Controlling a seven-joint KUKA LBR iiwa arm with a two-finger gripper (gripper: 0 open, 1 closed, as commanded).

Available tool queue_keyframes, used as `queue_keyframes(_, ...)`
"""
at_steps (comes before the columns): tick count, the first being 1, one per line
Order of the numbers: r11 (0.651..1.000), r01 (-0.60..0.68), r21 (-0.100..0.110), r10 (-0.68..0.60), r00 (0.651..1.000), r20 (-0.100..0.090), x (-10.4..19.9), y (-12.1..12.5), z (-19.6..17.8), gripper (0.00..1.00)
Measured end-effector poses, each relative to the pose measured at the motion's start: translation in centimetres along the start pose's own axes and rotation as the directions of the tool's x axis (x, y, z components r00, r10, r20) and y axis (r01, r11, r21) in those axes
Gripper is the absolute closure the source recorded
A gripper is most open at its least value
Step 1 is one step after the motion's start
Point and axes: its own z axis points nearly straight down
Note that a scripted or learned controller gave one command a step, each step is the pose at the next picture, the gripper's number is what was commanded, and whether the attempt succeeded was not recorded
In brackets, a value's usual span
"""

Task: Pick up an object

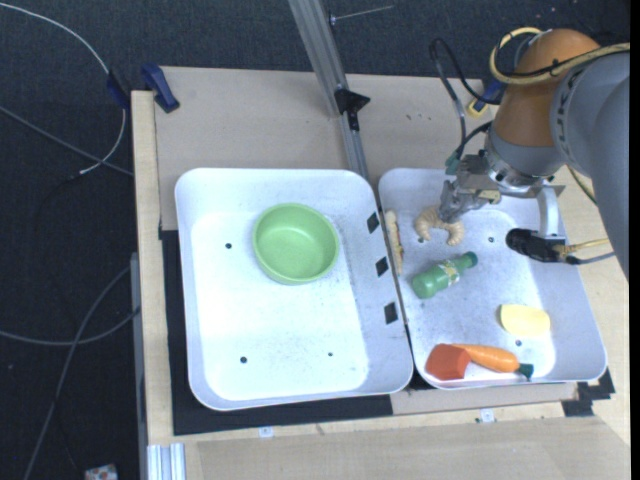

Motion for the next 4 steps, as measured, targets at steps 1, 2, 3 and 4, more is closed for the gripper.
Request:
queue_keyframes(1, 1.000, 0.000, -0.013, 0.000, 1.000, 0.005, -0.5, 0.3, -4.7, 1.00)
queue_keyframes(2, 1.000, 0.002, -0.016, -0.002, 1.000, 0.005, -0.7, 0.6, -11.6, 1.00)
queue_keyframes(3, 1.000, 0.003, -0.013, -0.003, 1.000, 0.005, -0.7, 0.7, -15.7, 1.00)
queue_keyframes(4, 1.000, 0.006, 0.005, -0.006, 1.000, 0.000, 4.4, -0.7, -14.2, 1.00)
